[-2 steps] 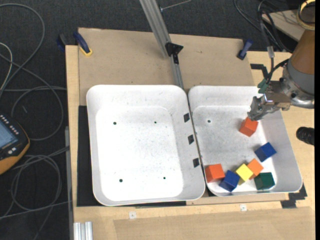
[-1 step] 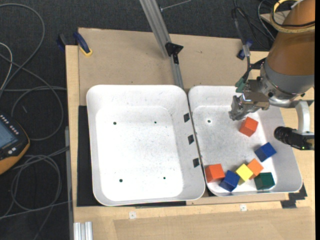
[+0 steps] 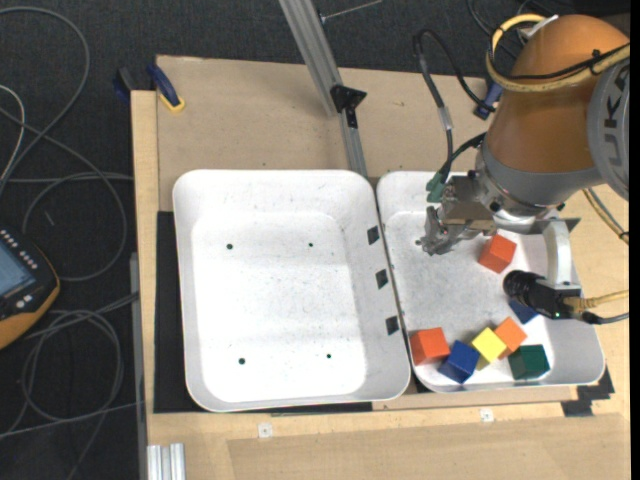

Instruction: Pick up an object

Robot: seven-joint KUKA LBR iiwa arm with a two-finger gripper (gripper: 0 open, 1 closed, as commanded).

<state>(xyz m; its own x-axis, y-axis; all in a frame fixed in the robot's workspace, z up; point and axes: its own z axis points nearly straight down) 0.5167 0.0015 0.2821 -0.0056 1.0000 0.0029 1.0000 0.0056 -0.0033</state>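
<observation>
Gripper [image 3: 437,240] low over right bin [image 3: 400,208]; grip state we cannot tell. Blocks [image 3: 480,348] cluster along near wall.

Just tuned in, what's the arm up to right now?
The arm is reaching into the right bin, with its gripper low over the bin's upper part. No block is visible between its fingers. An orange block lies just beside it, toward the arm. The other blocks cluster along the bin's near edge: orange, blue, yellow, another orange and green. The left bin sits alongside.
</observation>
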